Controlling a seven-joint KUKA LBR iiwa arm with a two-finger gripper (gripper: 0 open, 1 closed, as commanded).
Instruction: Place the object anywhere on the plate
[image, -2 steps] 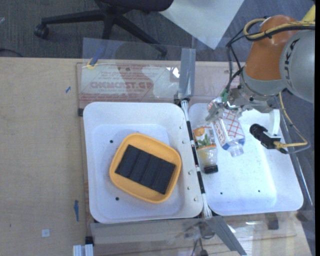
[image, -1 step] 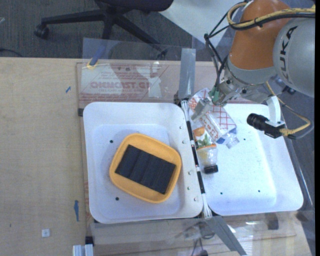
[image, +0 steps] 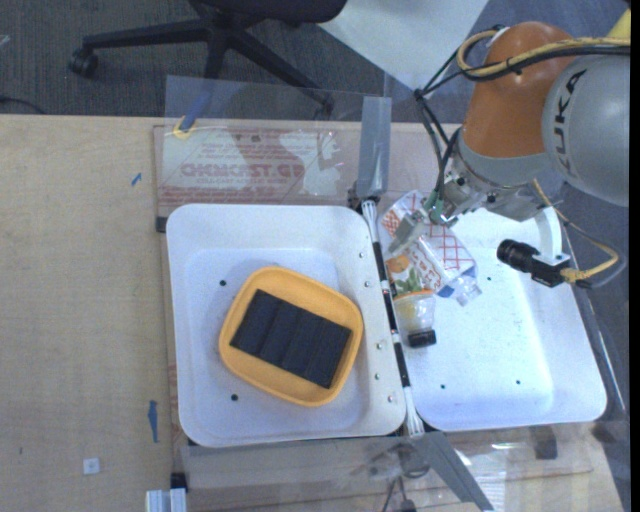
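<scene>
Wooden tabletop (image: 80, 300) under two shallow white bins side by side. Left bin (image: 200, 245) with a yellow plate (image: 240, 310) near its middle, a dark ribbed pad (image: 290, 338) lying on the plate. Right bin (image: 520, 370) under the grey arm (image: 590, 110) with orange band, reaching in from the right. Tool (image: 432, 212) at the upper left corner of the right bin, just above a crinkled snack packet (image: 425, 262); cannot tell whether spread or pressed together. Packet lying against the bin's left wall, apart from the plate. Small bottle with dark cap (image: 415, 318) just below the packet.
</scene>
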